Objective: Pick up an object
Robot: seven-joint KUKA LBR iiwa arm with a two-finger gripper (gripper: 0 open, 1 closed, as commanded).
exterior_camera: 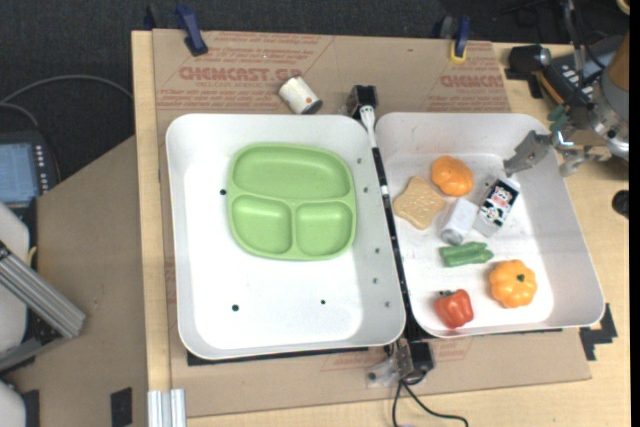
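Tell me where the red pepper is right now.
The red pepper lies in the right bin, near its front edge, left of the small orange pumpkin and below the green bean.

The table [250, 65] is holding two white bins [200, 215] [570, 255] side by side and a small roll [298, 94].

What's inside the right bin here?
The right bin holds an orange, a cracker, a milk carton, a grey can, a green pod, a yellow pepper and a red pepper. Anything beneath them is covered.
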